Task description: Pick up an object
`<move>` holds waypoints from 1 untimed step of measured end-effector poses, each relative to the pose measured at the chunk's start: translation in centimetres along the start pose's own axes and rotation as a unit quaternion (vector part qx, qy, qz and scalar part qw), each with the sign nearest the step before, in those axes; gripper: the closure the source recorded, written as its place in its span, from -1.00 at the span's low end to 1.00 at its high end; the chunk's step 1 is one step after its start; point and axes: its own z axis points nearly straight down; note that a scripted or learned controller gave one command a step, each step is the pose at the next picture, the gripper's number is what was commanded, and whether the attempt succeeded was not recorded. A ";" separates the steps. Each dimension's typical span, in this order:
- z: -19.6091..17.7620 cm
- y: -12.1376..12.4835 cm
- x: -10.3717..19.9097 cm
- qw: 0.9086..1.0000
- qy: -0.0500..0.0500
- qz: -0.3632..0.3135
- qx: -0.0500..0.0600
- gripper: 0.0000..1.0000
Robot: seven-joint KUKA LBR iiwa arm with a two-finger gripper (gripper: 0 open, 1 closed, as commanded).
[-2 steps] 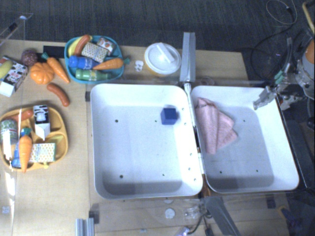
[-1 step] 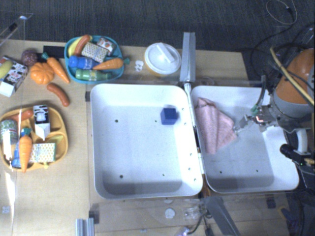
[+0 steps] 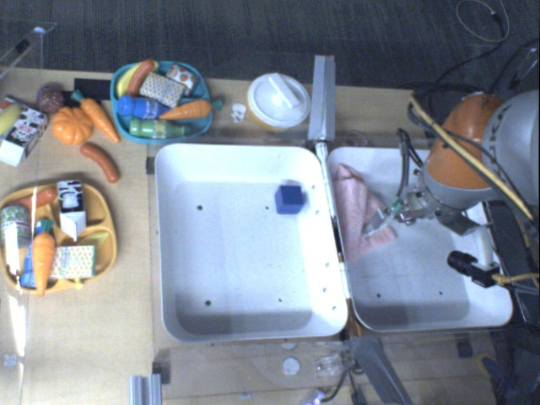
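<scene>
Your pincer [image 3: 381, 219] is sitting low in the right bin [image 3: 422, 298], tips right at the edge of the pink cloth [image 3: 359, 209]; honestly it's too small and blurry to say how far apart the jaws are, or whether any fabric is actually between them, so I wouldn't count it as a hold yet.

If the cloth is what you're going for, my take: come down on a raised fold rather than a flat bit; a soft rag will just slide out if you only pinch the hem; close fully, then lift straight up and slowly so it doesn't drag against the divider wall between the bins. That wall is the thing to watch, since the cloth lies right against the left side of that bin; a sideways pull could snag it there.

How it looks: pale pink, crumpled, long and narrow, running top to bottom along the bin's left wall, with a bunched lump near your tips; floppy stuff, will sag once it's up.

Other option is the blue block [image 3: 289, 198] in the left bin [image 3: 245, 310], well apart from the arm; small, boxy, rigid, easier to pinch.
</scene>
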 end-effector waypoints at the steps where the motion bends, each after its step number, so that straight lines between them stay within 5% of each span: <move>1: -1.0 0.3 0.0 1.000 -0.001 0.000 -0.002 1.00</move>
